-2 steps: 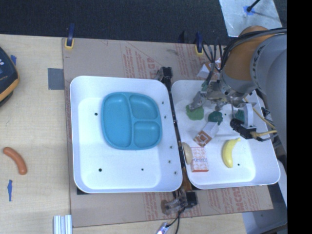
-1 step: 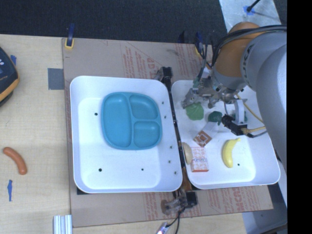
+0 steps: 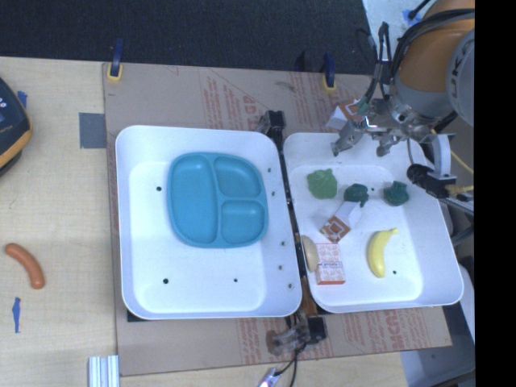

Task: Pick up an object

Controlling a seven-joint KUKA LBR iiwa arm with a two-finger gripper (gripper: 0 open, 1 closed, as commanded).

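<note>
1. From my overhead camera I see the gripper (image 3: 367,142) over the far edge of the right bin (image 3: 431,297), its two fingers spread apart and released, with nothing between them.
2. In that right bin lie a light green broccoli piece (image 3: 322,183), two darker green pieces (image 3: 356,193) (image 3: 396,193), a banana (image 3: 380,251), a small brown packet (image 3: 335,229), a red-and-white packet (image 3: 329,264) and a pale oval piece (image 3: 310,253) by the left wall.
3. The left bin (image 3: 137,289) holds a blue divided plate (image 3: 217,199).
4. On the bench (image 3: 56,216), well left of both bins, lies a sausage (image 3: 26,264).
</note>
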